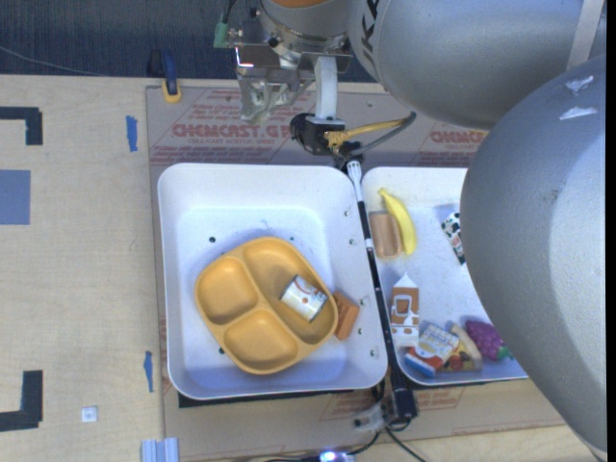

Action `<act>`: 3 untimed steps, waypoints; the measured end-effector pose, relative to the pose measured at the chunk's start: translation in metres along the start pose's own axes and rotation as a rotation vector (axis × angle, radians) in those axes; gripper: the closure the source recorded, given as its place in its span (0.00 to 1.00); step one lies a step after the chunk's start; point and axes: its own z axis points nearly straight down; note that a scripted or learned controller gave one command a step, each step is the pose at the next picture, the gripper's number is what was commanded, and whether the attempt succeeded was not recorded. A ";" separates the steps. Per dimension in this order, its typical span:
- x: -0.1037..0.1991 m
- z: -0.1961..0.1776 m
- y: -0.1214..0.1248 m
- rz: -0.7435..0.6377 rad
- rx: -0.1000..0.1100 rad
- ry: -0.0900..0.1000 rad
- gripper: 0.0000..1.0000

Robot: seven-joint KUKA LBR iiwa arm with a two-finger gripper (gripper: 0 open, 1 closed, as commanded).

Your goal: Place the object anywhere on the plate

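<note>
Small can (304, 298) lying in yellow plate (231, 296), left bin (183, 258).

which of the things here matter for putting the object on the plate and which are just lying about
Part of the job:
- yellow three-compartment plastic plate in the left white bin
- small white can lying in the plate's right compartment
- two-finger gripper above the bench, behind the bins

Just lying about:
- yellow banana, right bin
- brown and white carton
- purple grape bunch
- small orange block beside the plate
</note>
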 end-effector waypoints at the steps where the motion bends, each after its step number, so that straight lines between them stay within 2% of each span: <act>1: 0.001 0.051 -0.101 -0.001 0.006 -0.001 1.00; 2: 0.000 0.018 -0.003 0.000 0.002 -0.001 1.00; 3: 0.001 0.063 -0.128 0.000 0.007 -0.001 1.00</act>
